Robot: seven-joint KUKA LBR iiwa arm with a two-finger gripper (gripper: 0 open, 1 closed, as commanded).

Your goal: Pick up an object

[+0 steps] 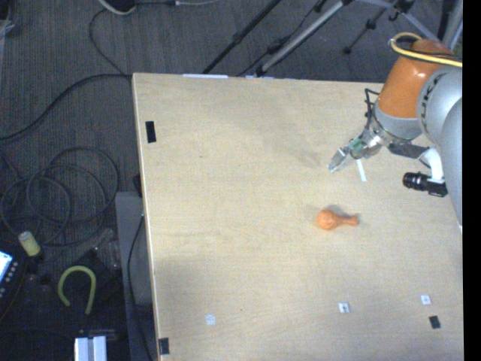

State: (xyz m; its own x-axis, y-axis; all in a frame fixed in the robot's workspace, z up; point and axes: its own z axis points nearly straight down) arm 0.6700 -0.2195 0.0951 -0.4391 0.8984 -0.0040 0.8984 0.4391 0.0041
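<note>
- The grey arm's two-finger gripper (pixel 348 164) is hovering over the pale wooden bench top (pixel 240 201), its fingers spreading apart with nothing between them.
- A small orange pear-shaped toy (pixel 334 219) is lying below the gripper, near but apart.
- Nothing is standing between them; a black tape mark (pixel 150 131) is sitting far left.

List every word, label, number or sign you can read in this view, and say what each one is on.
No text here is readable.
Small black tag on the wooden board: too small to show any writing.
Small white squares near the board's lower edge: blurred marks, unreadable.
Small black tag at the lower right of the board: nothing legible.
Orange object and gripper: no lettering visible.
</note>
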